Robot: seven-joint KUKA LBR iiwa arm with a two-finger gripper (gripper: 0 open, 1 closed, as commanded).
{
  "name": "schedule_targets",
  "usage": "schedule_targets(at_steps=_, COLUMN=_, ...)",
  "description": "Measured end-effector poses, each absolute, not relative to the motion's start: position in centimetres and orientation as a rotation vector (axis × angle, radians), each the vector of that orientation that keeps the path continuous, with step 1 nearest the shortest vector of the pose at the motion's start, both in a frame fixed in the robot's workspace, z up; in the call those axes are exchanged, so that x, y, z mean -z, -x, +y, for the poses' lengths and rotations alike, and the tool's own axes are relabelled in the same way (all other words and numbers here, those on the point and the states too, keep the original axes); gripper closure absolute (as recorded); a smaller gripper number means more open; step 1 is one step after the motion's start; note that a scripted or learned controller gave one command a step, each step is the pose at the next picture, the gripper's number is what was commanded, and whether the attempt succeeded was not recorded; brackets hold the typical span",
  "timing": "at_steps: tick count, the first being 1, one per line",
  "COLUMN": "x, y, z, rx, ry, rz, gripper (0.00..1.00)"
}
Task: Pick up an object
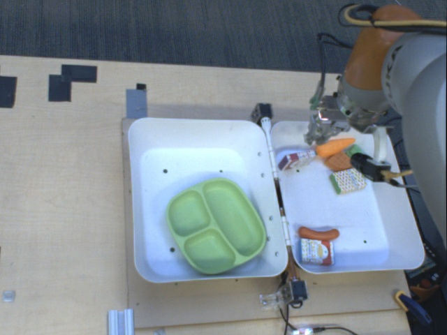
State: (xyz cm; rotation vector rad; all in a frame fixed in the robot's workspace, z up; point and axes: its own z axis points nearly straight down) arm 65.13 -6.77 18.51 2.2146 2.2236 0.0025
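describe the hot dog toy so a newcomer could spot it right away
Look at the right-hand white bin, then at its near left corner, away from the cluster of toys under the hand. The hot dog lies there above a small printed carton. It is the sole reddish-orange sausage with rounded ends.

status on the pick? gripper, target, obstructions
Gripper low over right bin's far end, nothing seen held. Carrot right beside it; wrapper, sponge close by. Green tray in left bin.
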Motion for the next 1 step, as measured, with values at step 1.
schedule_targets(at_steps=1, x=-18.5, y=-65.14, z=-6.67, rx=-0.003, ry=-2.214, rz=2.225, gripper=0.0)
